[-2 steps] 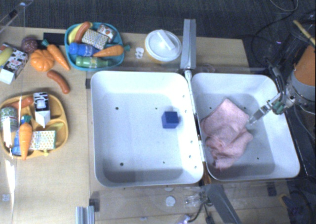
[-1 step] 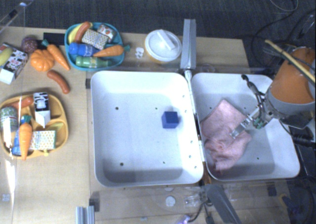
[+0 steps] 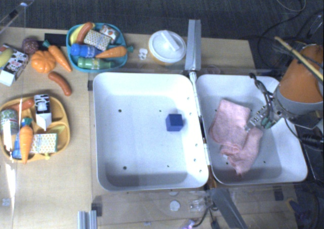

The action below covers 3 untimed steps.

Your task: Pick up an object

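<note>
Gripper (image 3: 257, 121): right bin (image 3: 291, 172), touching pink cloth's (image 3: 230, 127) three o'clock edge; pincer state unclear.
Blue cube (image 3: 174, 122): left bin (image 3: 126, 172), centre.

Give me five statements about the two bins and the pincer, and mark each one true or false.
1. The blue cube lies in the left bin. True.
2. The pink cloth lies in the same bin as the blue cube. False: it lies in the right bin.
3. The pincer is over the right bin, at the right edge of the pink cloth. True.
4. The blue cube rests against the wall between the bins. False: it sits apart from every wall, near the middle of its bin.
5. The pink cloth is spread flat and smooth. False: it lies crumpled, with folds.
</note>
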Tool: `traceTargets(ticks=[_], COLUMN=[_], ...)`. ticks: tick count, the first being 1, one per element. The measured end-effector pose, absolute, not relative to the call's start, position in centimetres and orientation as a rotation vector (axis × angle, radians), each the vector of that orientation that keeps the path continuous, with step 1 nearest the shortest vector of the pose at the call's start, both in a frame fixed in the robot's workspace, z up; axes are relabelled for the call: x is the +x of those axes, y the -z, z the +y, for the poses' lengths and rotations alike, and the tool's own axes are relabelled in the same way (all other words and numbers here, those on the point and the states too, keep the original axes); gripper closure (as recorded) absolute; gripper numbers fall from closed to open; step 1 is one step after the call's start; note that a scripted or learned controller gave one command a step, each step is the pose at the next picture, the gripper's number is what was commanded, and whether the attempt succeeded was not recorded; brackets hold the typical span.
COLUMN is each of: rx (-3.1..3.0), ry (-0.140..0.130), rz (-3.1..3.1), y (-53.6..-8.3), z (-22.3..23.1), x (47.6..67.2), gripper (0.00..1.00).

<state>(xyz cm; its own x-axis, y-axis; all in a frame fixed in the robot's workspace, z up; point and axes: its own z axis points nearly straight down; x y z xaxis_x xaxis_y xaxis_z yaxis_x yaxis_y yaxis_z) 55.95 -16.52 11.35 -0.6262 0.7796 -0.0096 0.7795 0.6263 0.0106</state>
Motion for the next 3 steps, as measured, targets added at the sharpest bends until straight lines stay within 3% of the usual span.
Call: traceTargets(ticks=[1,2,3], rx=[1.676,1.676,1.495], ry=[-0.003,-0.003,-0.008], rz=[2.651,2.652,2.742], y=[-16.6,-16.6,-9.3], z=[-15.5,-15.5,-19.1], x=[58.3,58.3,56.5], gripper=[1.00,0.00,0.00])
